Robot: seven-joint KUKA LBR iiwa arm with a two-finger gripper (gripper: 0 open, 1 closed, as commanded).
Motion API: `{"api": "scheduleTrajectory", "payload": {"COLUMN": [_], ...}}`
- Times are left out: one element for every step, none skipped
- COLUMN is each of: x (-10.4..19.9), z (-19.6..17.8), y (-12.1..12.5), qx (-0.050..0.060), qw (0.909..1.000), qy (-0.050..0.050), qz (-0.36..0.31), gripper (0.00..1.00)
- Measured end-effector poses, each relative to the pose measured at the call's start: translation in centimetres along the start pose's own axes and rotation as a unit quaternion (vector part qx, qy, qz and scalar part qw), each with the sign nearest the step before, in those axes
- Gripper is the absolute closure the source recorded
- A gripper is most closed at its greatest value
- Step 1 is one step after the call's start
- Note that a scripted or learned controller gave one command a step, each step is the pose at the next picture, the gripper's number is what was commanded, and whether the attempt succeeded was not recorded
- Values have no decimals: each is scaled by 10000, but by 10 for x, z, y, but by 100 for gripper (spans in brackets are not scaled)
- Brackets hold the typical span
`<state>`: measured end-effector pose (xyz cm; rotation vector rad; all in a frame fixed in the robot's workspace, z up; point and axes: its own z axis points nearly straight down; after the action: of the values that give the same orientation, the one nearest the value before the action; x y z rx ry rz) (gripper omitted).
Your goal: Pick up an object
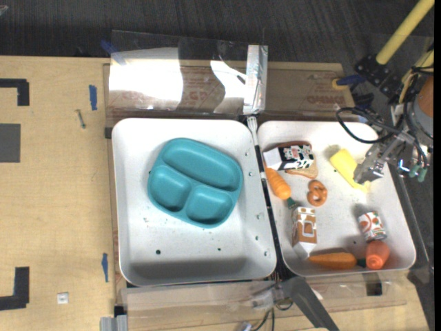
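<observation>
the arm is reaching in over the right bin point(403, 205), with the gripper point(368, 174) hanging just beside the yellow block point(342, 164). whether it is clenched or released, i cannot tell. the teal tray point(195, 180) is lying in the left bin point(131, 205).

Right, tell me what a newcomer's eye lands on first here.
The big teal divided plate dominates the left bin. In the right bin lies a scatter of small things: a yellow block, a carrot and a pretzel. The gripper hangs just right of the yellow block.
</observation>
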<state>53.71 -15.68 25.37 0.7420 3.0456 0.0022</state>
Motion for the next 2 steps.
{"api": "scheduleTrajectory", "payload": {"x": [0,19], "z": [0,158], "y": [-1,-80], "qx": [5,5], "qw": [10000,9917], "qy": [2,-8], "qz": [11,-1289], "gripper": [0,0]}}
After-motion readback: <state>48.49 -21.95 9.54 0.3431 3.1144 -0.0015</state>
